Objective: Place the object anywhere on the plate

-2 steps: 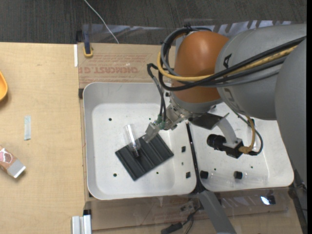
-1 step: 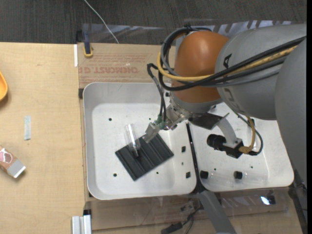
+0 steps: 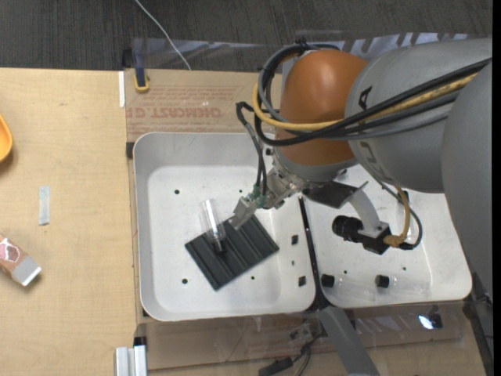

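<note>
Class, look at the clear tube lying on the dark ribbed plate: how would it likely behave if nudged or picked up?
The clear tube looks round and smooth, so it may roll, though the ribs of the dark plate could check that. It seems thin and transparent, so probably light, slippery and perhaps fragile.

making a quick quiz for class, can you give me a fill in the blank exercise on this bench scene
1. The dark ribbed plate lies in the ____ of the two white bins.
2. A clear tube rests on top of the ____.
3. The gripper hovers over the plate's ____ corner.
4. The band above the arm's wrist is ____.

Missing words: left; plate; upper right; orange
</note>
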